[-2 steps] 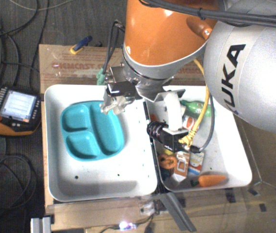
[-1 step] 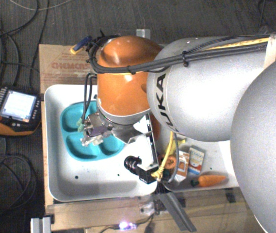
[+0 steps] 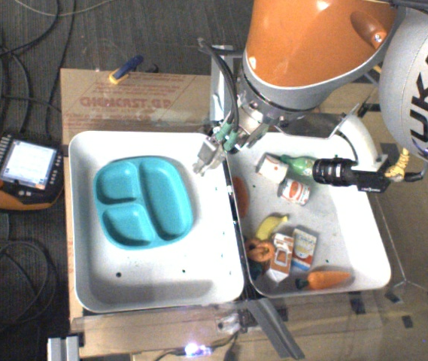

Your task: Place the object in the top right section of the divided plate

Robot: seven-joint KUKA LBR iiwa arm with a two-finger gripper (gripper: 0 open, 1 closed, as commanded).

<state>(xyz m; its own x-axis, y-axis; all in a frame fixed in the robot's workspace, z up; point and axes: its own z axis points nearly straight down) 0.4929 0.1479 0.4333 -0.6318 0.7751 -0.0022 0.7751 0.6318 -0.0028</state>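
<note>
Orange arm (image 3: 311,28) hangs high; gripper (image 3: 207,156), jaw state unclear, hovers just right of plate (image 3: 144,201). Likely transport step; next, reach the section.

A turquoise divided plate (image 3: 144,200) is seen in the white left bin (image 3: 78,201). Right of the plate, a yellow banana (image 3: 271,225) and an orange carrot (image 3: 328,279) are seen.

- The arm (image 3: 326,36) reaches in from the right, its orange band uppermost.
- The hand (image 3: 207,159) hangs over the left bin's (image 3: 86,277) right rim.
</note>
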